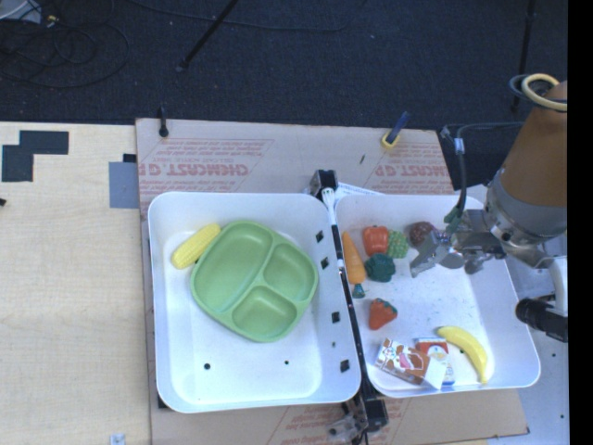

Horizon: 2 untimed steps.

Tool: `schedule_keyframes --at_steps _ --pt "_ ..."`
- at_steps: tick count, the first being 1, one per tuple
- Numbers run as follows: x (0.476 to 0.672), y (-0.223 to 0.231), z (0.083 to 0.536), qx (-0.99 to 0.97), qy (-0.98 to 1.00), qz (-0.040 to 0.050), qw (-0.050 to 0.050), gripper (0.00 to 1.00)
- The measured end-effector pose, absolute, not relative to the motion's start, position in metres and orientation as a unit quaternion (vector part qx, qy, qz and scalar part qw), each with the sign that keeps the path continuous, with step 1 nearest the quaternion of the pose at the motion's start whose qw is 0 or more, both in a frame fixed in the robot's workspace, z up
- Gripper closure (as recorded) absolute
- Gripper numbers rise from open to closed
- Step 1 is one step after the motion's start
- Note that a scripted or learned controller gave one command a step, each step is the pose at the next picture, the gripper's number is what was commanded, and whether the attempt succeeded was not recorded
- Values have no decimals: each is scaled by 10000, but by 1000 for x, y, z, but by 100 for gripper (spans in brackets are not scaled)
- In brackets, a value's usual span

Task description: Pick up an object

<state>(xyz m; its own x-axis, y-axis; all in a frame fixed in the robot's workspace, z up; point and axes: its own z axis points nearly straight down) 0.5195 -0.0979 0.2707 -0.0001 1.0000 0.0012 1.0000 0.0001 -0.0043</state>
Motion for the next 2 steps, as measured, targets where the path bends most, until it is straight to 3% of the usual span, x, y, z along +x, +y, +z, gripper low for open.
schedule_keyframes --at_steps 1,2 --pt "534 -86 150 -7077 -7065 15 27 0" --pt "522 -82 92 -7076 -7066 14 27 0"
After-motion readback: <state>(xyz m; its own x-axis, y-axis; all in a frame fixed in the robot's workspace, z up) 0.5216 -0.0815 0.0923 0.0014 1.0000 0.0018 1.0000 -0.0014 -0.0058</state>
